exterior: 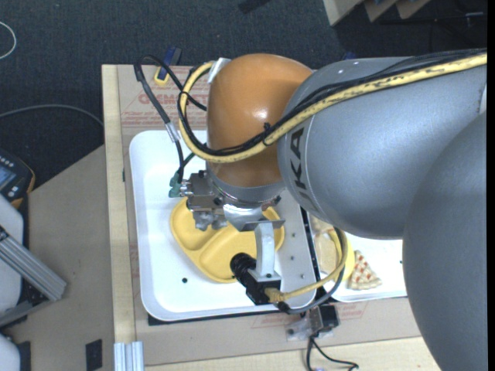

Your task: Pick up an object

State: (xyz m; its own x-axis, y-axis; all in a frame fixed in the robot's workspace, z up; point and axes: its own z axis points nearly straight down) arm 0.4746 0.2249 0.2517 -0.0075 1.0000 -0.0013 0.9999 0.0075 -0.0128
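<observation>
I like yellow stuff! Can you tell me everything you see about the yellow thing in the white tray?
The smooth yellow plastic-looking object lies in the left shallow white bin, toward its near side. It looks glossy and rounded, with curved lobes, a bit like a soft toy shape. The grey arm's wrist and gripper sit right above it and cover much of its top, so its whole outline is hidden. A black part of the tool crosses its lower right edge.

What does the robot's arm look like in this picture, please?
The arm is glossy grey with a rounded orange band above the wrist. A yellow-and-black cable runs along it, black cables loop around the band, and a metal wrist assembly sits below.
</observation>
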